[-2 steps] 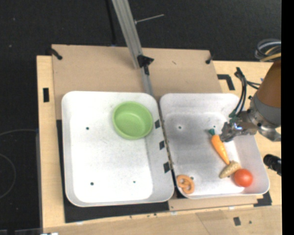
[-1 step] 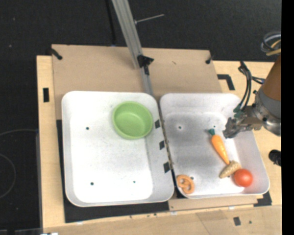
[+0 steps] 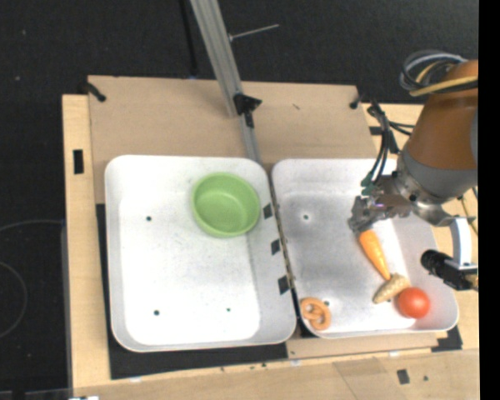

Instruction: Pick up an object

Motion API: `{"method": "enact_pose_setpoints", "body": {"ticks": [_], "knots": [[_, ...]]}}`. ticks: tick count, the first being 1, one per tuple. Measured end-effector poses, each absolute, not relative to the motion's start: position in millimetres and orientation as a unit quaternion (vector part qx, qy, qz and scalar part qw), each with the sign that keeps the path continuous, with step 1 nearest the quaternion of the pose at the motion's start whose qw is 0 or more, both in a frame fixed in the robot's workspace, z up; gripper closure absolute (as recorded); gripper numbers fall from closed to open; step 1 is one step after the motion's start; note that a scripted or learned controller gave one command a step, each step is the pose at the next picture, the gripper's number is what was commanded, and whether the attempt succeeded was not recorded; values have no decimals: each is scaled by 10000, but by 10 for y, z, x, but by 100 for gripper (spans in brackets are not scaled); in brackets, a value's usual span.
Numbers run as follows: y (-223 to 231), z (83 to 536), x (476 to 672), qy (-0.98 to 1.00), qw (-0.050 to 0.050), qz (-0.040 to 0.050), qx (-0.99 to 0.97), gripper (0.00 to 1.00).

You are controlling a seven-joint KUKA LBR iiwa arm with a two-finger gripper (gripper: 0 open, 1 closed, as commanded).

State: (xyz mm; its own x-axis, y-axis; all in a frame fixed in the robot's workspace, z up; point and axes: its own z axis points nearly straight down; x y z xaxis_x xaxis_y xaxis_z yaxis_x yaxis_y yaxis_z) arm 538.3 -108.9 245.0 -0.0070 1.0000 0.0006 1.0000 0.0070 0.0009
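Orange carrot (image 3: 375, 253) in right bin (image 3: 317, 190), tip just below gripper (image 3: 365, 215). Long axis runs diagonally down-right toward tan root piece (image 3: 389, 288) and tomato (image 3: 412, 302). Gripper opening: cannot tell. 1 arm, nothing visibly held.

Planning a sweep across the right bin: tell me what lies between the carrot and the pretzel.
In the camera view, bare white bin floor separates the carrot from the pretzel; nothing lies between them.
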Motion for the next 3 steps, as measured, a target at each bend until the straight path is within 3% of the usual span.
{"method": "enact_pose_setpoints", "body": {"ticks": [3], "knots": [[494, 2510, 6026, 7101, 1, 16, 7041, 100]]}}
